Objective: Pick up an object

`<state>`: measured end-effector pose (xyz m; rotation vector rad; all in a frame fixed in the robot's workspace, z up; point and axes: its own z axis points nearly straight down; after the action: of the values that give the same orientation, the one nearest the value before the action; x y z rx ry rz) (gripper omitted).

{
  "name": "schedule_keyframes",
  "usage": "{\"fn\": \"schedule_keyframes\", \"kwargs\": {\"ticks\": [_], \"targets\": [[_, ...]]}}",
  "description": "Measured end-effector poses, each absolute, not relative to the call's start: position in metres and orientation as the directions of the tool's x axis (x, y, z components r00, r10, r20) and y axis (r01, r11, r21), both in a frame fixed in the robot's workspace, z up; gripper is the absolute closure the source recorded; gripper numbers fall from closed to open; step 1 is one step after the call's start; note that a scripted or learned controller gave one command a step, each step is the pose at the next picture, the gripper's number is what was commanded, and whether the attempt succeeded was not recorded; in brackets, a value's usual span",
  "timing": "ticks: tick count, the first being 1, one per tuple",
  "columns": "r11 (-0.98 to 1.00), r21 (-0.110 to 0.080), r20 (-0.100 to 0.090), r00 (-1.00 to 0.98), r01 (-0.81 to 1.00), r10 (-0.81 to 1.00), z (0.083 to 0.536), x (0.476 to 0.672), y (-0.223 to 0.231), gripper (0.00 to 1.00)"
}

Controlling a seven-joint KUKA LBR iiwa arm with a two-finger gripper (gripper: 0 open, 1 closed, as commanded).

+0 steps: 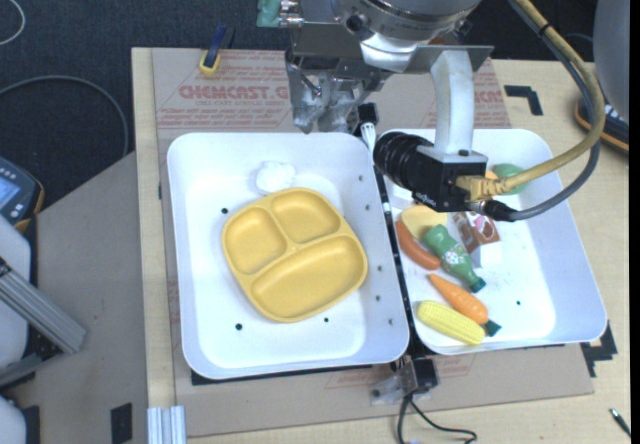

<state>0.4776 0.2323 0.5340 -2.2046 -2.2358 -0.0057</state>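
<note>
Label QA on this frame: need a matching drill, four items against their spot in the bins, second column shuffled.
Items:
1. yellow divided plate
2. corn cob
3. small white lump
4. green bottle

Places:
A. right bin, front edge, nearest the viewer
B. left bin, back, just behind the plate
C. left bin, middle
D. right bin, middle, between two orange carrot-like pieces

Pairs: 1-C, 2-A, 3-B, 4-D
</note>
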Motion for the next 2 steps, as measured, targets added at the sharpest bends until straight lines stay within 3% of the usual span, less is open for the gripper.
{"fn": "schedule_keyframes", "kwargs": {"ticks": [1, 2], "targets": [[-0.006, -0.015, -0.007, 0.005, 1.0, 1.0, 0.406, 0.478, 0.176, 1.0], [0.005, 0.009, 0.005, -0.005, 1.0, 1.0, 0.481, 0.491, 0.227, 1.0]]}}
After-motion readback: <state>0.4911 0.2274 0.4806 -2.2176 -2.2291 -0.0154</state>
